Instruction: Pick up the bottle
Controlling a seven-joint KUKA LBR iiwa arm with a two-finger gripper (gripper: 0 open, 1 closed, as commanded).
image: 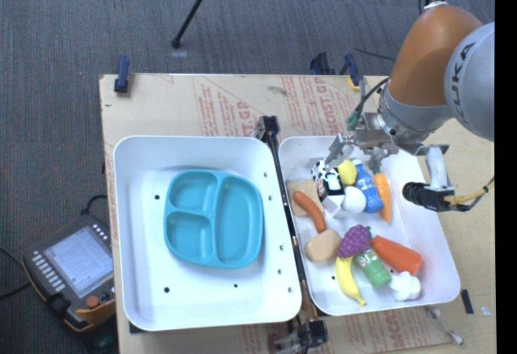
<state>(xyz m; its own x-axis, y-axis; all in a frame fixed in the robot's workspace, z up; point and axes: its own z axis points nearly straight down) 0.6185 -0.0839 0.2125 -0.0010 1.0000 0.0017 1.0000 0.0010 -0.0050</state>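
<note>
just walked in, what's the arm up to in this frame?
The KUKA arm reaches in from the right, its gripper low over the far end of the right bin, above a cluster of toys: a cow figure, a yellow piece and a blue-and-white item. The green bottle lies nearer the front, beside the carrot and grapes, untouched. The left bin holds a teal divided plate.

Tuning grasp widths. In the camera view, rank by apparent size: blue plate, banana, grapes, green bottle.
1. blue plate, by far the largest.
2. banana.
3. grapes and green bottle look about alike, so no ranking between them.
</note>
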